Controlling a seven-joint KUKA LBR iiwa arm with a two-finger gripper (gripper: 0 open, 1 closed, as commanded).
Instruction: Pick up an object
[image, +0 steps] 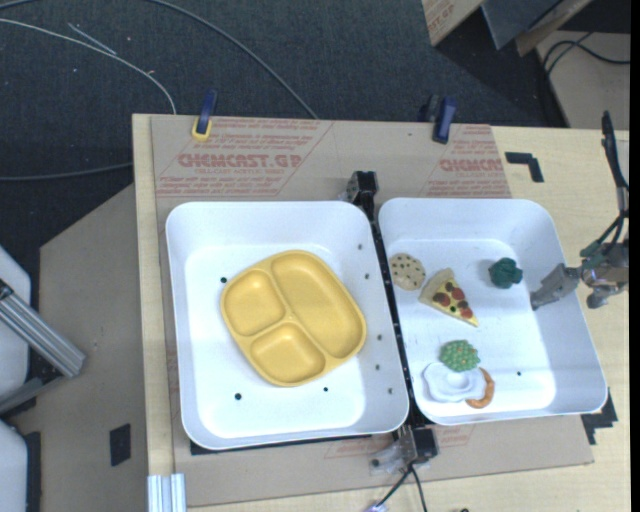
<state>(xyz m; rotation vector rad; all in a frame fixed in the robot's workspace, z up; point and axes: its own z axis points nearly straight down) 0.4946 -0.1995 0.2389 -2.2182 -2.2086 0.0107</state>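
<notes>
The right bin (560, 390) holds several small toy foods: a round cookie (407, 270), a pizza slice (449, 297), a dark green broccoli piece (505, 272), a light green bumpy piece (459, 354) on a white piece (449, 384), and a curved orange piece (483, 392). My gripper (575, 282) reaches in from the right edge, over the bin's right rim. It lies just right of the broccoli piece and apart from it. Nothing is seen in its grasp.
The left bin (190, 300) holds a yellow three-compartment plate (292, 316). A black divider (385, 300) runs between the bins. Clamps (443, 118) sit at the board's far edge, and cables hang at the right.
</notes>
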